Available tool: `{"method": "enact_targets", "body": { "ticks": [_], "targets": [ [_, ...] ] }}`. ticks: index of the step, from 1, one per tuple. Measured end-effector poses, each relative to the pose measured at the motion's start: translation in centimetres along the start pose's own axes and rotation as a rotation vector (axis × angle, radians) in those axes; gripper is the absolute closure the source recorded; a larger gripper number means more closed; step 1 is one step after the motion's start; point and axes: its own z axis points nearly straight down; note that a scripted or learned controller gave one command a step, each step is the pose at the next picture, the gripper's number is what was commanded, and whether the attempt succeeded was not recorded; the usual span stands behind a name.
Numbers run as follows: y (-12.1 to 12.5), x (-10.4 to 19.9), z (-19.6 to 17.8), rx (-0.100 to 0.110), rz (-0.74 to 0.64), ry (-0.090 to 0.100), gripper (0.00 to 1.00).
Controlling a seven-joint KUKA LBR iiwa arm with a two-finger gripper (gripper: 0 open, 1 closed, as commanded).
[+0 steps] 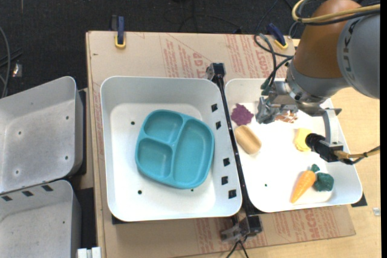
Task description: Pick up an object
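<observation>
Gripper (273, 110): upper part of right bin (275, 190), arm bent over it from frame's right; grip state cannot be told. Yellow item (300, 139) partly hidden behind black fitting (320, 147).

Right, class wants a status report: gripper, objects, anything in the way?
Gripper low over right bin, nothing seen held. Purple piece and bread roll beside it, carrot nearer front. Teal plate in left bin.
</observation>
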Motion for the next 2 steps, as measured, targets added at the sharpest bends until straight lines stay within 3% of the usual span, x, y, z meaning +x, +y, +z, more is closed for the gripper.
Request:
{"method": "enact_targets", "body": {
  "ticks": [2],
  "targets": [
    [4.2,10.3,-0.5,0.001,0.000,-0.001,1.00]
  ]
}}
